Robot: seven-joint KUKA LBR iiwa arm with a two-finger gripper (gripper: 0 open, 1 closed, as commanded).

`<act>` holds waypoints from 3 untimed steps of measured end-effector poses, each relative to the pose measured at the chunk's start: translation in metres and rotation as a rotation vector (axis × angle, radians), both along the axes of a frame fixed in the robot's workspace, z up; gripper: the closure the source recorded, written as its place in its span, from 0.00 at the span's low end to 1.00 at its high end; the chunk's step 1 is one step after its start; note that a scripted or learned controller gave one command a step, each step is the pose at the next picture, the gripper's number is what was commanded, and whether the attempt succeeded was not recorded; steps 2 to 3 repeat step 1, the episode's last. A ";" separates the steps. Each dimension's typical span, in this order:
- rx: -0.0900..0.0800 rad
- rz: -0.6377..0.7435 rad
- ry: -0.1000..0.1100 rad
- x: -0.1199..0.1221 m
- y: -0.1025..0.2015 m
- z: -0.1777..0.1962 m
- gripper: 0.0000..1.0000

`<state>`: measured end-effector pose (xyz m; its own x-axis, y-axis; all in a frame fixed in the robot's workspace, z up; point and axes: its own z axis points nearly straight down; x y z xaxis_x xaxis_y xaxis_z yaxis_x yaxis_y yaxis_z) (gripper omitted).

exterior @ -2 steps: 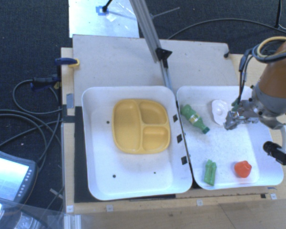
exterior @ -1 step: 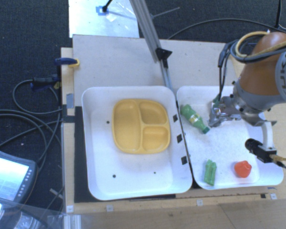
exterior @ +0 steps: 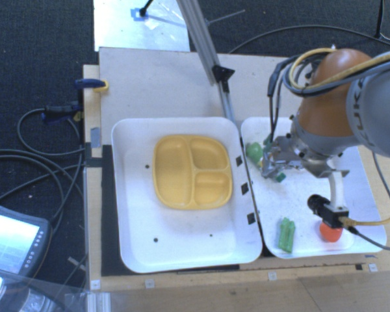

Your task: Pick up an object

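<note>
Bench surroundings and fixtures, seen from above

We note a yellow divided tray [exterior: 193, 172] lying flat in the left white bin [exterior: 136, 239], with the right white bin [exterior: 370, 194] just beside it on the pale bench board [exterior: 156, 83]. A grey pole [exterior: 201, 34] slants down toward the seam between the bins. Black cables [exterior: 36, 155] trail over the dark carpet [exterior: 32, 38] at left, near a handheld pendant [exterior: 13, 239] with a lit screen. A blue clamp [exterior: 91, 84] grips the board's left edge.

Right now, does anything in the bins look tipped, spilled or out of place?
Nothing stands out. The yellow tray lies flat in the left bin; a green ball, a green block and an orange piece sit apart in the right bin.
</note>
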<state>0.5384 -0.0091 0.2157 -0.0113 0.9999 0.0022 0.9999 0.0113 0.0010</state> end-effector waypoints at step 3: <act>0.000 0.001 0.000 -0.004 0.057 -0.006 1.00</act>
